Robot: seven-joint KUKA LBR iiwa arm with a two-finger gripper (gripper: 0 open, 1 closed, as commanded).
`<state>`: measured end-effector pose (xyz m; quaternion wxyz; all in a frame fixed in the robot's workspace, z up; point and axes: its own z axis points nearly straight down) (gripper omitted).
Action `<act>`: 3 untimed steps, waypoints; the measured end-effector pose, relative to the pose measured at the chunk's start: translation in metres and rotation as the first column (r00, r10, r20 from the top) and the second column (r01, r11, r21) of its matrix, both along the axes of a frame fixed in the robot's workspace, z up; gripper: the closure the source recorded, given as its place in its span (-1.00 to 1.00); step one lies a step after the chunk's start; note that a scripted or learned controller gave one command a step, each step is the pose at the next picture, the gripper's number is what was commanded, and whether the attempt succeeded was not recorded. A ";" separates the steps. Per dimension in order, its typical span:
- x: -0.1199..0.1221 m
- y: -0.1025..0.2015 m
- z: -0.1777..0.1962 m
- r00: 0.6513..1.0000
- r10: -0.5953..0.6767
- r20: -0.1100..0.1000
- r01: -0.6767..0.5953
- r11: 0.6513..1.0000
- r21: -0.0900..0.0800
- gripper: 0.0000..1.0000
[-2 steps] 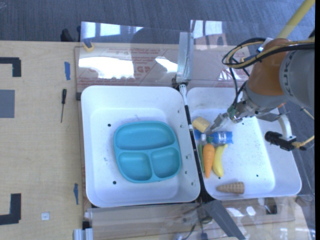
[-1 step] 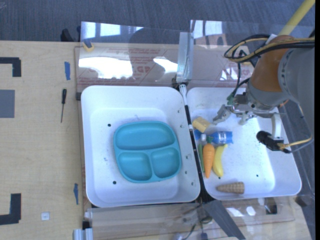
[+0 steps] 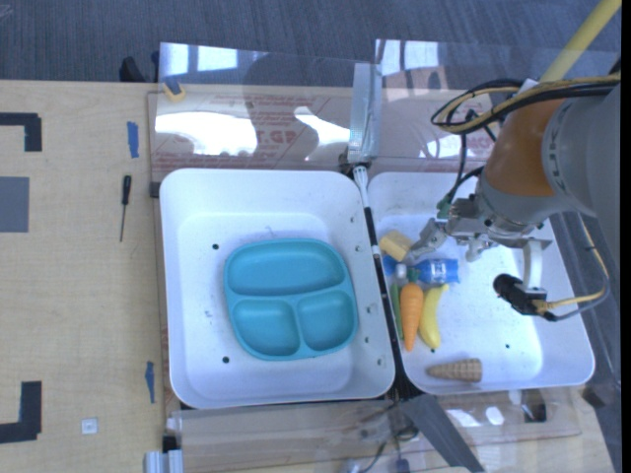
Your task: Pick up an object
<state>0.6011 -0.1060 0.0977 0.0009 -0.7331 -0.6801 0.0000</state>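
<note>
Objects: a carrot point(image 3: 410, 313) and banana point(image 3: 431, 315) lay side by side in the right bin point(image 3: 567, 363), a blue bottle point(image 3: 435, 270) just above them, a cone point(image 3: 455, 370) nearer the front.
Gripper point(image 3: 431, 247): hovered over the bottle; finger spread could not be told.
Left bin point(image 3: 187, 205): held a teal divided tray point(image 3: 290, 297).

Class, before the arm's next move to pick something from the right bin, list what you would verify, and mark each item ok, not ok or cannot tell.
1. Gripper is over the right bin: ok.
2. Toys are within reach below it, carrot, banana, blue bottle: ok.
3. An item sits between its fingers: cannot tell.
4. Ice-cream cone lies apart from the cluster: ok.
5. Blue tray sits in the left bin, away from the pick: ok.
</note>
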 end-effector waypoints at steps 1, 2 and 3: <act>0.001 0.000 0.010 1.000 0.001 0.001 -0.001 1.000 0.000 1.00; 0.000 0.000 0.010 1.000 0.000 0.000 0.000 1.000 0.000 -1.00; -0.026 0.012 -0.010 0.997 -0.075 0.008 0.075 0.997 -0.003 -1.00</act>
